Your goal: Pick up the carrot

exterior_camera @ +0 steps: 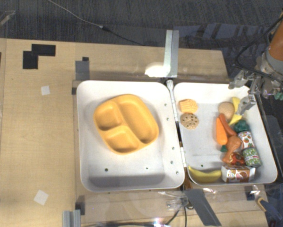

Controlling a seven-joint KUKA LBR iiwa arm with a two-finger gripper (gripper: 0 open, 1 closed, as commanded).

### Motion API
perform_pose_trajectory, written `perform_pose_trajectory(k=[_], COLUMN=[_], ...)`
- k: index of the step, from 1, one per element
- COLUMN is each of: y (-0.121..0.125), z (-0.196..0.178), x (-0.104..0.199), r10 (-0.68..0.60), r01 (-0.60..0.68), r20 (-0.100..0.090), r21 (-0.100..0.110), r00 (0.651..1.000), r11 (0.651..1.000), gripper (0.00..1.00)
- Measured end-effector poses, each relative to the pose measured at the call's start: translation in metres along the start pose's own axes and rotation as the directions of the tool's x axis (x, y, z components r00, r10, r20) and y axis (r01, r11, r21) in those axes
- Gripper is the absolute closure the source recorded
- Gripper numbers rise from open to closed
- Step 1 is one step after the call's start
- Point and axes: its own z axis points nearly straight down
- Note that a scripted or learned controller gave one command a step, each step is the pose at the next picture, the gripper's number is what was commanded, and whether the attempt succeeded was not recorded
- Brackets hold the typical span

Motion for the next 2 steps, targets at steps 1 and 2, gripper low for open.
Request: perform_pose_trajectory(k=[1, 2], y=[0.037, 0.049], z=[0.113, 0.112], x=[0.018, 0.086], r10=[0.070, -0.052], r01=[-0.070, 0.052], r20=[0.006, 0.003], r21=[0.000, -0.001], r00=[0.998, 0.999], r11=[0.998, 0.999], gripper=[0.00, 0.00])
